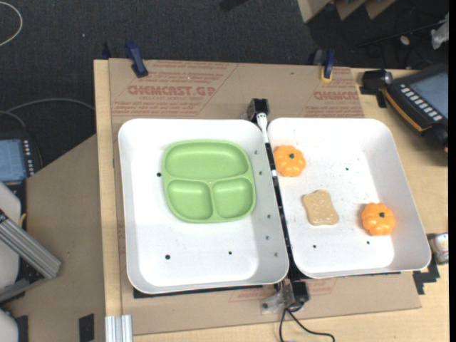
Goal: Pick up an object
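Observation:
In the right bin point(370, 145) lie three small things. One orange toy pumpkin point(289, 160) sits near the bin's left wall at the back. A second orange pumpkin point(377, 219) rests toward the front right. Between them lies a flat tan piece shaped like a slice of toast point(320, 208). All three lie apart from each other.
The left bin point(142, 241) holds a green divided plate point(209, 179) with three compartments. A black clip point(258, 110) sits at the back where the bins meet. Blue point(135, 58) and yellow point(328, 67) clamps hold the cardboard base. A tablet point(420, 98) lies at the far right.

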